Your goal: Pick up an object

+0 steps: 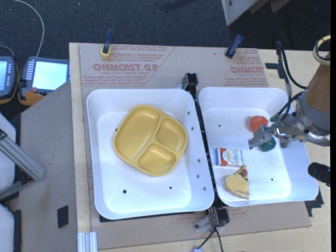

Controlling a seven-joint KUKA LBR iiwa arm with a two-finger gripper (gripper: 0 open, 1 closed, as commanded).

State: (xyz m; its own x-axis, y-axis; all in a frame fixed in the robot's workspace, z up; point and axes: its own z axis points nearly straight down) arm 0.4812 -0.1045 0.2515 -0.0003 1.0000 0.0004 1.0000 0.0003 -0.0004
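In the right bin (231, 100) lie a red-orange ball (257, 122), a small dark green round thing (269, 145), a white and blue carton (229, 157) and a yellow toy (238, 185). My gripper (262, 137) comes in from the right and hovers just below the red ball, right over the green thing. Its grey fingers (257, 140) point left, and nothing shows between them. The left bin (100, 193) holds a yellow divided plate (150, 139).
A black clamp (190, 81) sits at the back where the two bins meet. Blue clips (233, 46) mark the board's rear edge. The arm's orange band (320, 88) and black cables (286, 72) stand over the right bin's right side.
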